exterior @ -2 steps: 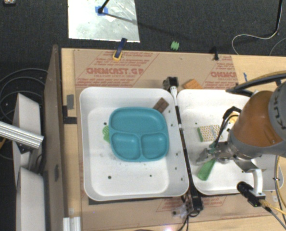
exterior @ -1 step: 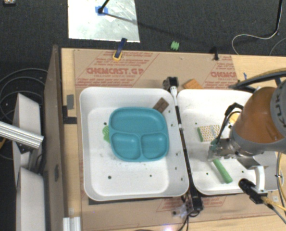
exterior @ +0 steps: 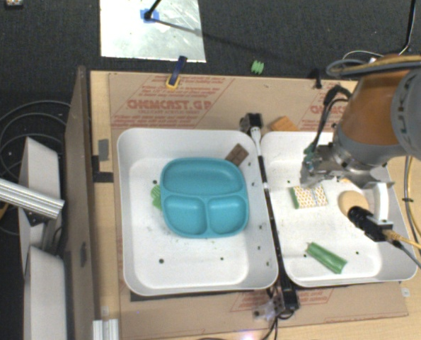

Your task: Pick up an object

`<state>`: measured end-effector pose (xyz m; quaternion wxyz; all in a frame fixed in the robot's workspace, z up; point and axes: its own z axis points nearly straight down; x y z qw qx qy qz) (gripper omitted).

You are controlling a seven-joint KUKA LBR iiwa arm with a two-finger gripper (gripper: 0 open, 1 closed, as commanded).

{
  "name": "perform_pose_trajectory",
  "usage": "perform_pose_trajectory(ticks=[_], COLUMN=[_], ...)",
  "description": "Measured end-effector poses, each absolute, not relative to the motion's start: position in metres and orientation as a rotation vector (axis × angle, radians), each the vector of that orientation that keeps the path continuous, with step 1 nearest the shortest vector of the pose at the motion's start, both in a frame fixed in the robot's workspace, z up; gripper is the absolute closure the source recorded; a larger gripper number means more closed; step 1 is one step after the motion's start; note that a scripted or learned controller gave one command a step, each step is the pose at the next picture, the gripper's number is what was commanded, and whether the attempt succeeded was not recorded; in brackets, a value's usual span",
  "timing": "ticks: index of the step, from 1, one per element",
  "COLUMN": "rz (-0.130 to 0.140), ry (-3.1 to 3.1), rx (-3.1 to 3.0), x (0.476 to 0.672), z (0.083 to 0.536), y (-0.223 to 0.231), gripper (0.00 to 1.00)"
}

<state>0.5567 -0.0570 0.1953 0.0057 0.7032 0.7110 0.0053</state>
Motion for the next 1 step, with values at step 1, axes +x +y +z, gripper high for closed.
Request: perform_pose_trajectory(ticks=[1], rz=[0.002], ry=[2.224], rx=[2.218], x=[0.5517], z=[0.1889], y=[-0.0603], gripper=[0.00])
